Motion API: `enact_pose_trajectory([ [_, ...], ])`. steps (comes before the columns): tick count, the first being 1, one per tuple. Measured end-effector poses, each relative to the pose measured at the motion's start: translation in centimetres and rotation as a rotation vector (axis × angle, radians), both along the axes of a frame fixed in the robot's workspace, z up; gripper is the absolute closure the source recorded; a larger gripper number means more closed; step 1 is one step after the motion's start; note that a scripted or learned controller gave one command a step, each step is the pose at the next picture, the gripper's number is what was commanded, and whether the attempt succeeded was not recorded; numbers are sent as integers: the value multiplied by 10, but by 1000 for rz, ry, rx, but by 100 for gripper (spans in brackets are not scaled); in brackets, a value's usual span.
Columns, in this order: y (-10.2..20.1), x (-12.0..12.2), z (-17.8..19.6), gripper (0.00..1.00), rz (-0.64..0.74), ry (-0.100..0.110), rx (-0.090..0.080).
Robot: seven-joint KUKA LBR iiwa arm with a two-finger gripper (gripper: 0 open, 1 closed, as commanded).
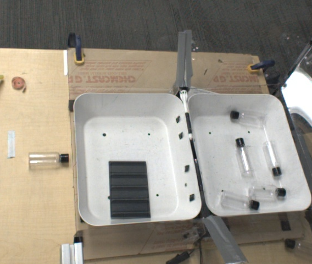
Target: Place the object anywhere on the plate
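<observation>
The black ribbed plate [128, 190] lay flat in the left bin [82, 147], toward its near side, and nothing rested on it, so by my reading you were at the very start: the pick had not yet been made. The likely objects were all in the right bin [211, 114], five clear vials with black caps. One [243, 155] lay near the middle, another [271, 158] just beside it to the right, and one [238, 116] sat up near the far wall. Two more, the corner pair [252, 197], lay close together by the near wall. A sixth vial [46, 158] sat out on the counter [24, 202], well left of both bins, and I judged it no part of this. How the fingers stood, I could not tell you, and no vial looked lifted off the bin floor. Your next move, as I saw it, called for a reach into the right bin and a clean grasp across one vial's body. The middle vial looked the best bet, apart from the walls and with room on both sides. The corner pair looked awkward, crowded against each other and the rim. After that you needed a carry over the divider [190, 147] and a low release onto the plate, since a round vial may roll along those ribs.
</observation>
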State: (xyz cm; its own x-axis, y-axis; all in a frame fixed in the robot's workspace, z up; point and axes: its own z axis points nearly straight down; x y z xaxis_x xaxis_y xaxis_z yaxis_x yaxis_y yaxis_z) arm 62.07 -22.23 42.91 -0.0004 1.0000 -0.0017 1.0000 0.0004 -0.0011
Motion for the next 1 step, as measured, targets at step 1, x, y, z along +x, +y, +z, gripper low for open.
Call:
enact_pose_trajectory([
  [1,76,39,4,0,-260,1,-1],
])
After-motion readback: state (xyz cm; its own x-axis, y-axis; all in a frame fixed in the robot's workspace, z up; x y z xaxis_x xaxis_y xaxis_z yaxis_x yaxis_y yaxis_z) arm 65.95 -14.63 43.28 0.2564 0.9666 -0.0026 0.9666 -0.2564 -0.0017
